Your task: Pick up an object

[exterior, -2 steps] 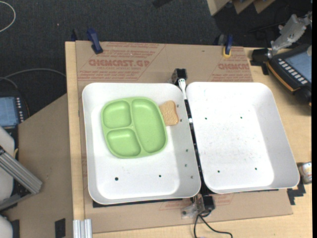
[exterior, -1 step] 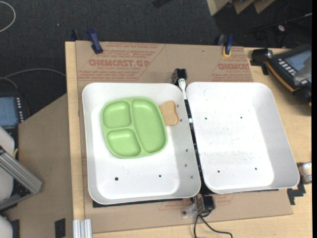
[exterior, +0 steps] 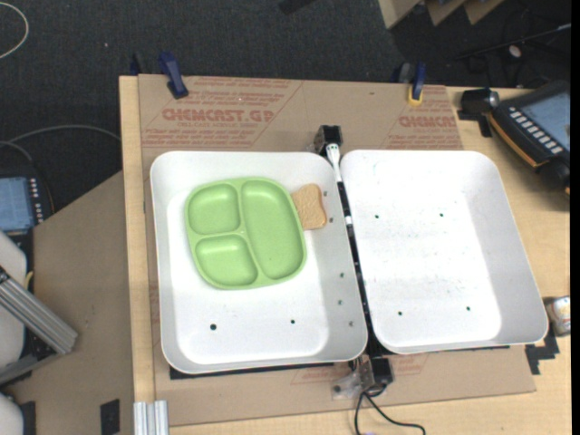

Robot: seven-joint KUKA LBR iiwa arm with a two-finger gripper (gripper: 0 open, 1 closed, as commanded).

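Gripper state: cannot tell. Left bin (exterior: pixel 181 338) holds a green three-compartment plate (exterior: pixel 245 234), lying flat in the bin's upper half. A tan flat piece (exterior: pixel 311 207) lies against the plate's upper right rim, near the seam between the bins. Right bin (exterior: pixel 435 270) is just beside it, with dark specks on its floor. Both bins sit on a printed cardboard sheet (exterior: pixel 217 107).

A small grey bit at the right edge, perhaps the arm (exterior: pixel 565 314).
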